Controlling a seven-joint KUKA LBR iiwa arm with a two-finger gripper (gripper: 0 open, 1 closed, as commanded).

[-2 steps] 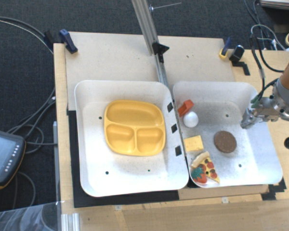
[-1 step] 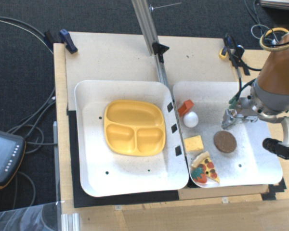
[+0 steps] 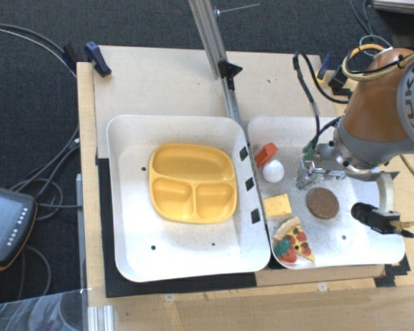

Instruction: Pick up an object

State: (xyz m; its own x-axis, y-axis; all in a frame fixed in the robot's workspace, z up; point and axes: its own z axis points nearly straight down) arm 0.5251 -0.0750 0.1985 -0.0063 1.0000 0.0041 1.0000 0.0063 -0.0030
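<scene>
While nothing has been lifted yet, the reach looks under way. Taking the brown disc (image 3: 323, 203) in the right bin (image 3: 372, 254) as my marker: nearest me, below and left of it, lies a slice of toy pizza (image 3: 293, 243) against the bin's front edge. Just above that, left of the disc, sits a yellow block (image 3: 277, 205). Further back and left of the disc rests a white egg (image 3: 272, 171), touching an orange piece (image 3: 265, 154) beyond it. Well to the disc's left, in the other bin (image 3: 124, 185), a yellow divided plate (image 3: 192, 183) lies alone.

Just above and left of the disc hangs the gripper (image 3: 306, 176), low over the bin floor between the egg and the disc. I cannot tell from this angle whether its fingers are spread or pressed together, and I see nothing between them.

My guess is this is the approach step, before any grasp. Next it would need to settle over one item, likely the egg or the disc, come down squarely and close; the egg could roll away.
</scene>
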